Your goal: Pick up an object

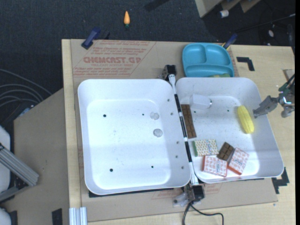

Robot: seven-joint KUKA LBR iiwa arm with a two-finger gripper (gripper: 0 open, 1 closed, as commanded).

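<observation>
On the tabletop (117, 55), the right bin (262, 125) holds every item, none lifted yet. At its right rim the jaws (268, 105) hover near the corn cob (245, 119); whether released or clenched, I cannot tell.

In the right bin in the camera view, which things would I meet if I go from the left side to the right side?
Brown strip → white block → yellow corn → gripper at the bin's right rim. The small packets near the front overlap, so I leave them out.
</observation>
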